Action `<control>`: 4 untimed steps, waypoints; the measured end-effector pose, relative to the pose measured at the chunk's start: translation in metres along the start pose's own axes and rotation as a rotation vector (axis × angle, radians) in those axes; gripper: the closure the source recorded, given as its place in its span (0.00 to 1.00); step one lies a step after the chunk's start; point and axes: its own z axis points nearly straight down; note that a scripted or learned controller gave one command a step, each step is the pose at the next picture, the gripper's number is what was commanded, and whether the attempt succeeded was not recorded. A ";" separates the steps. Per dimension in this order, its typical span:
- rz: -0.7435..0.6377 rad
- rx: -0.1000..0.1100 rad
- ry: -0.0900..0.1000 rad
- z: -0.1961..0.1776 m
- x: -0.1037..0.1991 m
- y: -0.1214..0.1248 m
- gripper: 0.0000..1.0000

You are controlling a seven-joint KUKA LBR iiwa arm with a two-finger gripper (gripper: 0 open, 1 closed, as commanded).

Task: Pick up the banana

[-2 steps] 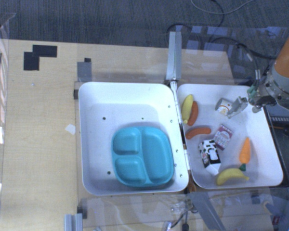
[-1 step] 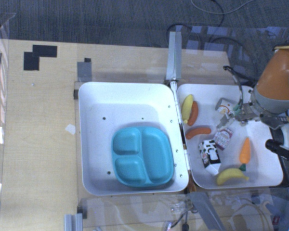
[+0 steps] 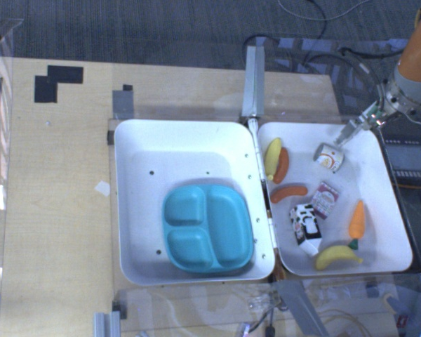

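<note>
The banana (image 3: 339, 257) is lying flat in the right bin (image 3: 396, 220), near its front wall, just below a carrot (image 3: 357, 220) and just beside a black-and-white carton (image 3: 306, 225). The arm (image 3: 415, 65) is hanging over the far corner of that bin, its jaws pointing down at a small white box (image 3: 328, 158); I cannot tell whether they are apart or together. The banana is looking light, smooth and curved, so I am expecting it to roll or slip; pinching across its thick middle seems safest.
</note>
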 end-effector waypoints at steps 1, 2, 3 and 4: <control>-0.312 0.000 0.001 -0.236 0.025 0.025 0.00; -0.314 -0.004 -0.003 -0.247 0.025 0.027 1.00; -0.314 -0.004 -0.003 -0.247 0.025 0.027 0.00; -0.316 -0.009 -0.008 -0.259 0.025 0.028 1.00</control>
